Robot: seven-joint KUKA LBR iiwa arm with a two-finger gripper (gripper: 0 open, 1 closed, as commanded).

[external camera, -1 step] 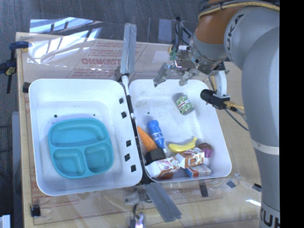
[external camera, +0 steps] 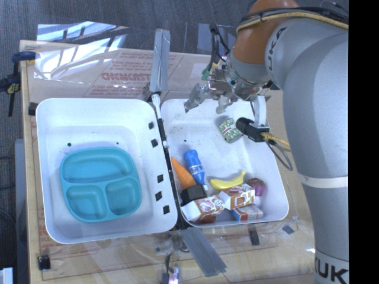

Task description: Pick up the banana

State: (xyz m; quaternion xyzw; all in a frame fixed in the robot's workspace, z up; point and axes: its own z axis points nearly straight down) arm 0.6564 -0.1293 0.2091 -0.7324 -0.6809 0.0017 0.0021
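Basically nothing done yet: banana (external camera: 228,181) lies in the right bin (external camera: 269,158) near its front, beside small cartons (external camera: 228,205). Gripper (external camera: 207,103) hangs over the bin's far edge, jaws apart and empty, well apart from the banana. Reach, grasp, lift all remain.

A wooden bench (external camera: 89,76) (its top covered by a clear sheet with red lettering) carries two shallow white bins side by side, the left bin (external camera: 47,158) touching the right bin (external camera: 278,200) along the middle
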